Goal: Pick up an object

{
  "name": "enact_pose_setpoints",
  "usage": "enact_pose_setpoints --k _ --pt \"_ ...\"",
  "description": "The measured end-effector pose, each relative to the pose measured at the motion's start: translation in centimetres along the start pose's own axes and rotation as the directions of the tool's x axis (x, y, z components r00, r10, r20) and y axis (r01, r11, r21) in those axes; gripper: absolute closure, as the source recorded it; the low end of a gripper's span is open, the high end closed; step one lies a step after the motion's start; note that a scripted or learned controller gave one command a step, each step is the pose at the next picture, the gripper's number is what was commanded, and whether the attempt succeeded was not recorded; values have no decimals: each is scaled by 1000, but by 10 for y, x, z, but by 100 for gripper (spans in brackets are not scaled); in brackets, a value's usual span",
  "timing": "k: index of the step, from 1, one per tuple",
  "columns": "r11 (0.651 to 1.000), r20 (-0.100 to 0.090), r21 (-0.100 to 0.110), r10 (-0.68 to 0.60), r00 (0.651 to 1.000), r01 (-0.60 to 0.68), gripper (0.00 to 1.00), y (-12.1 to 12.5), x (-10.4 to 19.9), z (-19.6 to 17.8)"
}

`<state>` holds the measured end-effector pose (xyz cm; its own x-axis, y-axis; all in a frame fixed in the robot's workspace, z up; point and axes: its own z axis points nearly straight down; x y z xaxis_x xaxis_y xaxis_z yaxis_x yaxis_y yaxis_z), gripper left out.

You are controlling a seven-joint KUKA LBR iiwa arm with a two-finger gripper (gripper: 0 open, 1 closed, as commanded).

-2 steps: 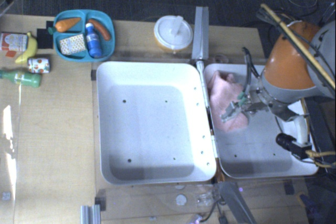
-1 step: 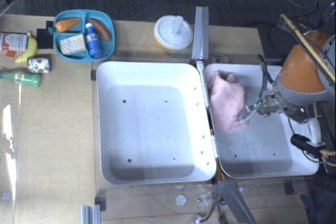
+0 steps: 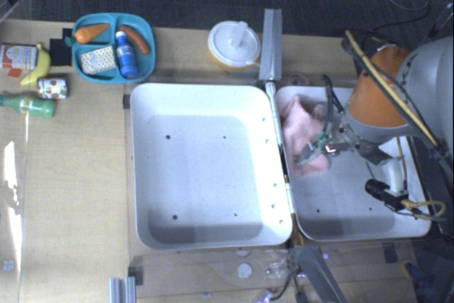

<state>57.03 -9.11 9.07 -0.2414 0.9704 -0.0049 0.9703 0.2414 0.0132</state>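
Note:
A crumpled pink cloth (image 3: 298,125) lies in the right bin (image 3: 355,216), against its left wall. The gripper (image 3: 316,150) reaches in from the right and sits low over the cloth's lower right part, touching or nearly touching the fabric. The grey arm with its orange band (image 3: 376,99) rises behind it on the right. The gripper's tip blends with the cloth folds, so how it stands is unclear.
The left bin (image 3: 142,174) sits beside the right one, a metal divider (image 3: 270,46) behind them. A blue plate of toy food (image 3: 113,46), a white lidded tub (image 3: 234,45), a banana (image 3: 37,66), a can (image 3: 52,88) and a green bottle (image 3: 28,106) stand on the bench at back left.

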Motion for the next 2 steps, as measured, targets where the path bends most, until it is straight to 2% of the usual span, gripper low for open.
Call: enact_pose_setpoints --k 1,2 --pt "1000 1 -7 -2 1000 2 100 3 1 -12" --pt "972 0 -4 237 972 -237 100 -30 -35 -2"
